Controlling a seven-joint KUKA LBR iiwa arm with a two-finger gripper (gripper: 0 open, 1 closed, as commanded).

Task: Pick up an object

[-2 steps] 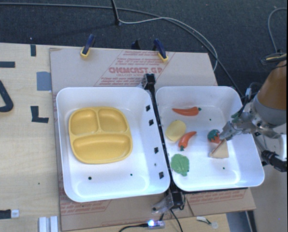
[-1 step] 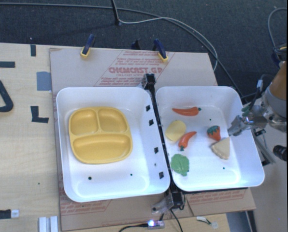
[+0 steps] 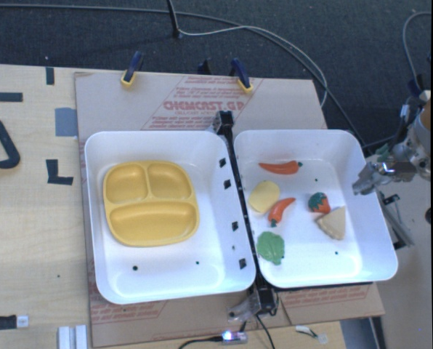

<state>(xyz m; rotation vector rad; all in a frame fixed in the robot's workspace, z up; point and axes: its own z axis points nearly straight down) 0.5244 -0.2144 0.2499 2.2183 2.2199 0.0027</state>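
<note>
While gripper (image 3: 367, 180) hovers at bin edge, wedge (image 3: 333, 223) lies near.

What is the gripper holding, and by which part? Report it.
Nothing. The gripper sits at the right bin's right rim with no object between its fingers; the toy foods, such as the orange chilli, lie loose in that bin.

Two shallow white plastic bins sit side by side at mid-frame. The left bin (image 3: 100, 217) holds a yellow three-compartment plastic tray (image 3: 151, 202) in its upper left. In the right bin (image 3: 369, 264), a long orange-red toy pepper (image 3: 280, 168) lies uppermost; below it a pale yellow rounded toy (image 3: 264, 195) touches a small orange toy carrot (image 3: 280, 209). A green leafy toy (image 3: 271, 248) lies lowest. Right of these, a red-and-green toy (image 3: 318, 202) sits just above a tan wedge (image 3: 333, 223).
</note>
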